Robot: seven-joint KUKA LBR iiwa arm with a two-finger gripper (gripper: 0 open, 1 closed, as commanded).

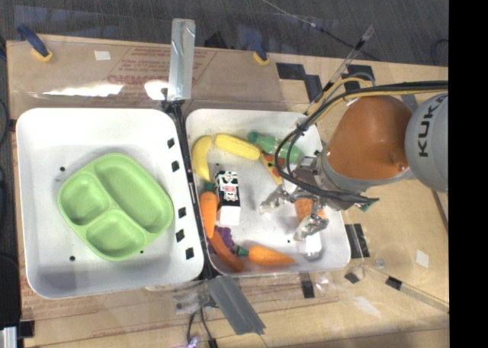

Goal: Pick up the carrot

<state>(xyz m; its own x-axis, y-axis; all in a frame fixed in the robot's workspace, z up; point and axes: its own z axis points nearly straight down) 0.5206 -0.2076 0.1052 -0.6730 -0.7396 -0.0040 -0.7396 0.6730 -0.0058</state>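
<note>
Tool [293, 213] hovers low over right white bin [335, 259], fingers spread, nothing between them. Smooth orange plastic carrot [268, 256] lies just below-left of tool, near bin's front wall. Approach step; next: shift over carrot, descend, close.

1 fixed camera above the bench [91, 60], slanted down over both bins [30, 186], arm [427, 136] from right.
</note>
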